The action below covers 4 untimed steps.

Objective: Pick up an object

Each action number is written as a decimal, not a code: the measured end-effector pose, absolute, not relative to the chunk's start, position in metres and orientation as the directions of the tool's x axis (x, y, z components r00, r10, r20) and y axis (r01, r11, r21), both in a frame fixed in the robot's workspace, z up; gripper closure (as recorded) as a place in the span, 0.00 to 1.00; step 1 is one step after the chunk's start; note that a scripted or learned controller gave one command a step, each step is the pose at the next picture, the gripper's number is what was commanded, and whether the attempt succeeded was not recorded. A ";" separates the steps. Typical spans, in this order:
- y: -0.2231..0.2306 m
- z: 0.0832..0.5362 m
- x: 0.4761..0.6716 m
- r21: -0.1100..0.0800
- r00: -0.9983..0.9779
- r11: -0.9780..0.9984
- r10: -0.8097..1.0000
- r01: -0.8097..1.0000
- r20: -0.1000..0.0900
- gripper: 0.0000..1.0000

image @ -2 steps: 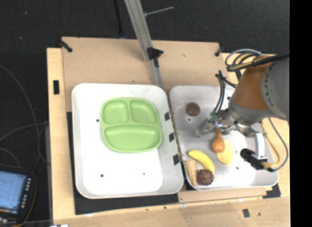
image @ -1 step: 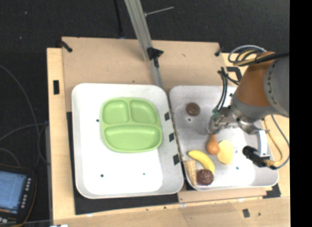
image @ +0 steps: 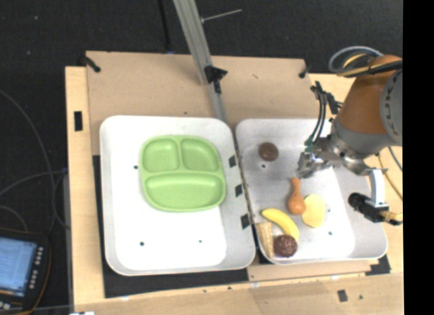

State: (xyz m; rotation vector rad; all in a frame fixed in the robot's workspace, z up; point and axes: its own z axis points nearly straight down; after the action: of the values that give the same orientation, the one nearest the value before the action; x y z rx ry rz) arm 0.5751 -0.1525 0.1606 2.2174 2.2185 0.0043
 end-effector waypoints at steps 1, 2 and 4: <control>-0.157 0.225 0.576 0.009 -0.002 0.002 1.000 1.000 -0.003 1.00; -0.158 0.280 0.577 0.008 -0.003 0.003 1.000 1.000 -0.003 1.00; -0.055 0.267 0.569 0.002 -0.007 0.007 1.000 1.000 0.001 1.00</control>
State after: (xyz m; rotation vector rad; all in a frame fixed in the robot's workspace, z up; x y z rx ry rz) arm 0.5692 -0.0545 0.2669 2.2130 2.2286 0.0029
